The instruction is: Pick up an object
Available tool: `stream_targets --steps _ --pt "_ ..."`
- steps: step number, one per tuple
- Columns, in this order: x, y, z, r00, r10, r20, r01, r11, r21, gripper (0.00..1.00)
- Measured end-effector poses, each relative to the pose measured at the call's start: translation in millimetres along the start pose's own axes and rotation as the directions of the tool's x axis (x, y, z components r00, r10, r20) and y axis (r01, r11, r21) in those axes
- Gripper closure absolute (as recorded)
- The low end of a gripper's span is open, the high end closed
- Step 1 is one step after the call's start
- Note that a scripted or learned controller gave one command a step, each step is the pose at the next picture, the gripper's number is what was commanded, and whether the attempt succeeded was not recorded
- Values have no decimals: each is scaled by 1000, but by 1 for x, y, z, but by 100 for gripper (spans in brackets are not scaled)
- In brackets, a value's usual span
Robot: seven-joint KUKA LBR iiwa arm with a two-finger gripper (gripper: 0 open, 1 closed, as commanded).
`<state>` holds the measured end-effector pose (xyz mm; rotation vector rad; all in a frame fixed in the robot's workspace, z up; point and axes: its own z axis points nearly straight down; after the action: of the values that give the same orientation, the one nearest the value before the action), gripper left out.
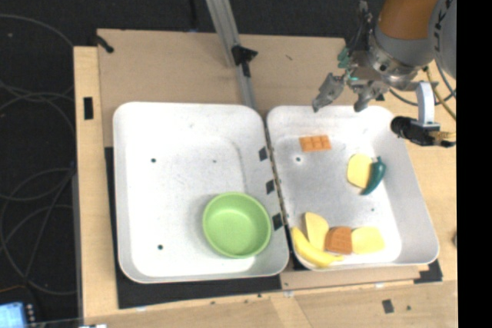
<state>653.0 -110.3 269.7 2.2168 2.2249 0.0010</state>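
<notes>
Camera view, looking down on the bench (92,188) at a slant

- Arm (415,0) in from the right, orange band high, wrist hanging over the far edge of the right bin (400,165)
- Gripper (344,100): two fingers splayed apart, tips pointing down, nothing between them. Wide open and empty, raised above the bin's back rim
- Right bin contents: small orange waffle-like piece (314,143) nearest the gripper, just below and left of it; yellow piece with a green-blue item (374,176) lying against its right side, mid-bin; a cluster at the near edge, namely a banana (307,250), a pale yellow slice (315,225), a brown-orange block (338,240) and a yellow block (367,240), all touching or overlapping
- Left bin (154,142): green bowl (237,223) at its near right corner
- Metal post (219,4) rises behind the bins, clear of the arm

Progress, as judged: nothing picked yet. No descent, no contact, no grasp visible. All still to do: choose a target, lower, close, lift. The orange waffle-like piece sits closest and isolated, so it looks the easiest candidate; the near cluster is crowded and likelier to spoil a grasp
</notes>
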Motion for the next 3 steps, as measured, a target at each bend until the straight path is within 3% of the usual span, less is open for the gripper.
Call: stream_targets --steps 1,3 --pt "0 0 0 1000 0 0 0 1000 0 0" --pt "-6 -2 105 1000 5 3 -5 1000 4 0"
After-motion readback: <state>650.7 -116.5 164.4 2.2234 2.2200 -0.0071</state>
